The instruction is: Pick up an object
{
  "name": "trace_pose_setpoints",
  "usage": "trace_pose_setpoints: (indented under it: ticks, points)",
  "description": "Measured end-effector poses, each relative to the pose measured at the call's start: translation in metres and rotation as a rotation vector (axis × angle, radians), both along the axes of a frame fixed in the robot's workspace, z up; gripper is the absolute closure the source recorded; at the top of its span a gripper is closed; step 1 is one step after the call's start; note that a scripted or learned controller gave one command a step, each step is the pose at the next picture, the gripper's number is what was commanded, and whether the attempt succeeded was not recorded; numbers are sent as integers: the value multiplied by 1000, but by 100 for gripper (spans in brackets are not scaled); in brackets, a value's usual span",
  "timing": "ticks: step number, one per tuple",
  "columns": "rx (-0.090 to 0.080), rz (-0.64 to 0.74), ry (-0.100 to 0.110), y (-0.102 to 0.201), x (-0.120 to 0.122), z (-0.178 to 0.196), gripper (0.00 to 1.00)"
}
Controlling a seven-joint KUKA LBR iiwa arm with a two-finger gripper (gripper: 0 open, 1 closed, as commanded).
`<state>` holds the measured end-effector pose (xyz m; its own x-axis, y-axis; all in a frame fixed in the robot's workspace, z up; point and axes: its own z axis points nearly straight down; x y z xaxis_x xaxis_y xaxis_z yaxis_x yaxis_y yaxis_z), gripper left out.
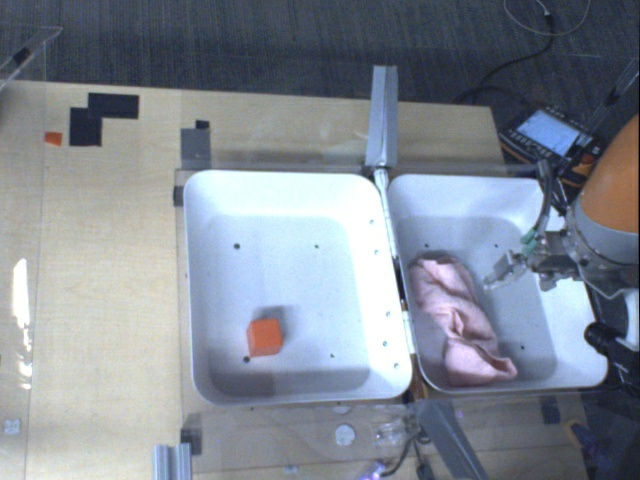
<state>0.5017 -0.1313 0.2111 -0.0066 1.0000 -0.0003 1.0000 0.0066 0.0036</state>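
1. two shallow white bins sit side by side on a pale wooden bench [100,298], split by a grey metal divider rail [381,118] that runs up past their far edge.
2. the left bin [210,268] holds a small orange block [265,337], lying near the bin's front-left part, well apart from every wall.
3. the right bin [450,208] holds a crumpled pink cloth [458,320], bunched along the bin's left side close to the divider and reaching down toward the front wall.
4. the arm [612,193] comes in from the right edge, its orange band showing above the grey wrist.
5. the gripper [502,271] hangs over the right bin, its tip pointing left, just beside the upper right edge of the pink cloth.
6. whether the claw is spread or closed cannot be told; that part is small and blurred, and nothing can be seen gripped in it.
7. whether the tip touches the cloth is also unclear.
8. on the bench at far left lie black l-shaped pieces [100,116] and a tiny orange square [53,139].
9. a tablet-like screen [547,133] with cables rests on the dark floor beyond the right bin.
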Motion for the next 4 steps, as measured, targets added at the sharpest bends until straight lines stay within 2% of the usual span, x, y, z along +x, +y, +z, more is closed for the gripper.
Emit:
trace_pose_setpoints:
  ticks: [1,2,3,4]
  points:
    - [0,-43,-11,24,62,-118,0]
    - [1,-42,-18,26,65,-106,100]
    - [1,-42,-18,26,65,-106,0]
    - [-2,95,-17,24,38,-120,0]
